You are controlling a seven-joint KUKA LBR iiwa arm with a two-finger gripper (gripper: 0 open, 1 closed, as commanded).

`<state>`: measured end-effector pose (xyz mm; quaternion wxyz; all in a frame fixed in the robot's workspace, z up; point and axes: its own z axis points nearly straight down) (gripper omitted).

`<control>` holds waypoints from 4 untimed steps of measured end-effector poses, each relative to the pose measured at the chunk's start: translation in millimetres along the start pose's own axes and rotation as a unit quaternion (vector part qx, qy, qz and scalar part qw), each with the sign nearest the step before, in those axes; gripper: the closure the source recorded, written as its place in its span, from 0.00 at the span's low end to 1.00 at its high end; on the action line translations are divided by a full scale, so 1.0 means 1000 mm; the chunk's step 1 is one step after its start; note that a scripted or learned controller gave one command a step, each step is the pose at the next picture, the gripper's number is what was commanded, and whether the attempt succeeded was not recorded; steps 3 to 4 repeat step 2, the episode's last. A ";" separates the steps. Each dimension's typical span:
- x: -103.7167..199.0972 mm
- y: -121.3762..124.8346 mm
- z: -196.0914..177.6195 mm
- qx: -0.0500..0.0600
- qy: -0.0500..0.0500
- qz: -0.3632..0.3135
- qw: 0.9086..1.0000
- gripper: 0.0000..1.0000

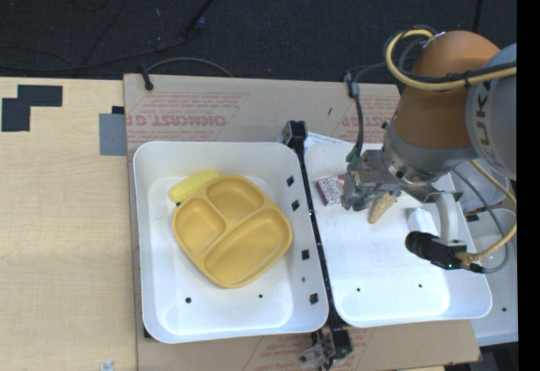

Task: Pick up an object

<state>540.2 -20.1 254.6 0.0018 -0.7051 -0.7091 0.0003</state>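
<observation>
While the arm (439, 99) leans low over the right bin (380, 281), its tool (364, 189) hangs over that bin's upper left part. A small red packet (329, 190) lies just beside it toward the bin's left wall, and a tan cone-shaped piece (381, 207) just beside it toward the bin's middle. From where I stand I cannot tell whether the tool is spread or pressed together, and nothing shows pinched in it. I judge the pick not yet made: both pieces seem to lie on the bin floor, so gripping one and lifting it is left.
</observation>
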 end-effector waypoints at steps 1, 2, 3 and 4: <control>0.049 0.024 0.012 0.000 -0.001 0.001 1.000 1.00; 0.101 0.028 0.017 0.000 -0.001 0.001 1.000 1.00; 0.101 0.028 0.017 0.000 -0.001 0.001 1.000 1.00; 0.101 0.028 0.017 0.000 -0.001 0.001 1.000 1.00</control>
